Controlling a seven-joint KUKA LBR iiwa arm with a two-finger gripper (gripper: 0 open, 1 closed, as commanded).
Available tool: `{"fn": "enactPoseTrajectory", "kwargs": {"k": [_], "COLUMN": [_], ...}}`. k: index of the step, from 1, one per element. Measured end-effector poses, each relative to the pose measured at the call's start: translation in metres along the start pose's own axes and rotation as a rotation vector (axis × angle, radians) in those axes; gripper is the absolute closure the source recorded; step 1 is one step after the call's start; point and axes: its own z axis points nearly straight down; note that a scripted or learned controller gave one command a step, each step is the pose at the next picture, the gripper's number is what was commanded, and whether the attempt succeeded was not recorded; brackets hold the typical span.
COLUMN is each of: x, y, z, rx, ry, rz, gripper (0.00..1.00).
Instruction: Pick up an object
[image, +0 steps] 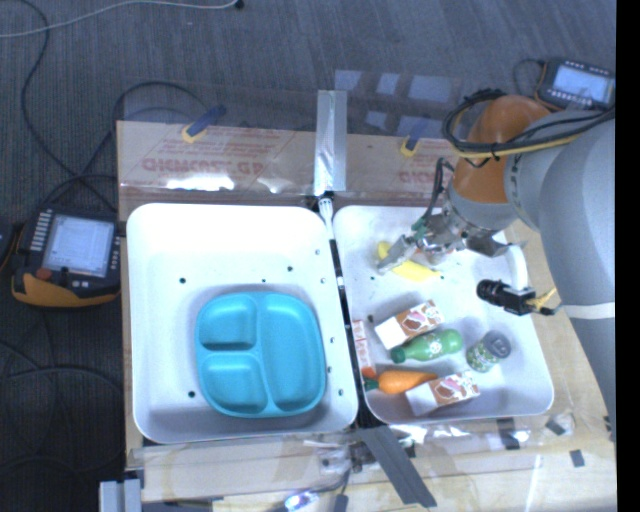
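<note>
Camera view: gripper (412, 248) low in right bin (530, 400), upper left part, directly over a yellow object (414, 269); finger opening and grip can't be told. Below lie two cartons, green bottle (428, 347), carrot (405, 381), can. Left bin holds blue tray (261, 353).

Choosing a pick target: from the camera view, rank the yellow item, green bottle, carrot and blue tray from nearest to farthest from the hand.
1. Yellow item, just under the hand.
2. Green bottle, mid right bin.
3. Carrot, right bin's near-left corner.
4. Blue tray, left bin.
</note>
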Motion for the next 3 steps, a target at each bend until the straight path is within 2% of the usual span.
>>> {"fn": "enactPoseTrajectory", "kwargs": {"k": [1, 2, 3], "x": [-0.031, -0.030, -0.052], "y": [-0.038, -0.035, -0.056], "z": [0.000, -0.011, -0.100], "rx": [-0.010, -0.017, 0.000], "ry": [0.001, 0.004, 0.005], "rz": [-0.084, -0.084, 0.186], "gripper": [0.00, 1.00, 1.00]}}
